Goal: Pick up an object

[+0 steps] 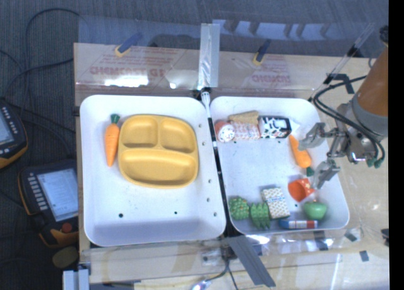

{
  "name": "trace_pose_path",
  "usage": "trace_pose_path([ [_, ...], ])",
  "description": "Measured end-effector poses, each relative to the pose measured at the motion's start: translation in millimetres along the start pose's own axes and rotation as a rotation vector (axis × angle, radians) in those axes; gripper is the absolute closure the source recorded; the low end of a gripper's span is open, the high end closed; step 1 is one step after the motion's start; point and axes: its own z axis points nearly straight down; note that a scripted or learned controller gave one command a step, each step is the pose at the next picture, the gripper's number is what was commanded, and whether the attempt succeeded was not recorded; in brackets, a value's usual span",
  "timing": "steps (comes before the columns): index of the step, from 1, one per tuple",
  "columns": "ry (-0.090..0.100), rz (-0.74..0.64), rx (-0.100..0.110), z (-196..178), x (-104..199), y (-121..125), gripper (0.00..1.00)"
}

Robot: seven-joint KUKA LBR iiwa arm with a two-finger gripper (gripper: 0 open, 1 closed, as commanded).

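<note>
The small orange carrot lies against the right bin's right wall, and the end effector hangs right over it, fingers spread wide, nothing between them. Just below sit an orange-red toy and a green apple (the apple's in the corner). Over in the left bin, a yellow divided tray with a bigger carrot beside it.

Two white bins, one yellow divided tray in the left one, two toy carrots, one beside the tray, two green knobbly toys, one green apple, one marker.
</note>
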Motion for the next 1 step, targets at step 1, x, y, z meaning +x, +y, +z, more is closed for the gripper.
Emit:
trace_pose_path([
  [1, 0.002, 0.214, 0.000, 100.8, -23.2, -17.2, 0.00],
])
